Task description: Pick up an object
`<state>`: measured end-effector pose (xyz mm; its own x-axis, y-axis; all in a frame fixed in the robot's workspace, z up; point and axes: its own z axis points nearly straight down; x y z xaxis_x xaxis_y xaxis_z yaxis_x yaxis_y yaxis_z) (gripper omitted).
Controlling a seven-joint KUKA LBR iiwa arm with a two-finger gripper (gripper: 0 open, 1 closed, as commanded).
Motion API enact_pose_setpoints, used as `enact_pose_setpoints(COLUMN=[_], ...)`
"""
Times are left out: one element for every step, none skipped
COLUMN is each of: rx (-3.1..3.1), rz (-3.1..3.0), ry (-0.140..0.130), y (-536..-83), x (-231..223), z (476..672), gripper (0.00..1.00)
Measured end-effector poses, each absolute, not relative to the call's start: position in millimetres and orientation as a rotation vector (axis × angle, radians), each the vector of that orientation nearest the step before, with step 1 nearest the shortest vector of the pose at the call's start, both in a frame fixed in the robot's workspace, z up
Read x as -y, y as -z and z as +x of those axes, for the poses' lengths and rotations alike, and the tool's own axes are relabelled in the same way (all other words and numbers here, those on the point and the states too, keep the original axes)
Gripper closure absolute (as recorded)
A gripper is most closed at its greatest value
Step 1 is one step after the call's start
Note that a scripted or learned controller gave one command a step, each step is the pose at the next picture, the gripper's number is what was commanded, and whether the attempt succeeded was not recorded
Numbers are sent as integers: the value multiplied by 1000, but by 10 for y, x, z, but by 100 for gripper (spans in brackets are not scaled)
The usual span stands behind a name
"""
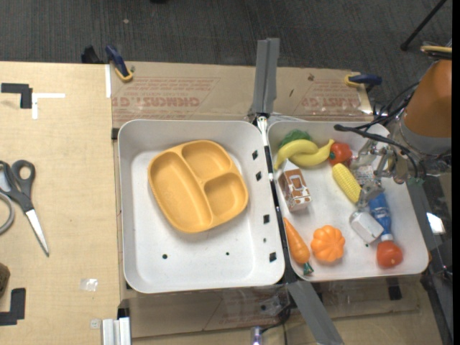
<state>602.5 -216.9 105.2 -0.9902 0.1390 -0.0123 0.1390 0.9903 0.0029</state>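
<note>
End effector (pixel 374 175), its opening impossible to tell, hangs over the corn (pixel 346 182) at right; you next need a clean descent.

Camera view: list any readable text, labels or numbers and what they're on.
Brown cardboard sheet behind the left white bin: large red print, upside down and reversed-looking, too blurred to quote reliably.
Brown cardboard sheet behind the right white bin: same kind of red print, also unreadable.
Small brown-and-white carton in the right bin: printed face, too small to read.
Blue-and-white bottle: label illegible.
</note>
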Motion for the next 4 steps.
enact_pose_setpoints(rx=[-3125,-3122,-3131,-3136], rz=[291,340,207,90], ry=[-1,-15,-2,1], y=[-922,-921,-926,-931], x=[1951,2133,1113,1755], z=[5719,5654,5936,5764], gripper=[0,0,0,0])
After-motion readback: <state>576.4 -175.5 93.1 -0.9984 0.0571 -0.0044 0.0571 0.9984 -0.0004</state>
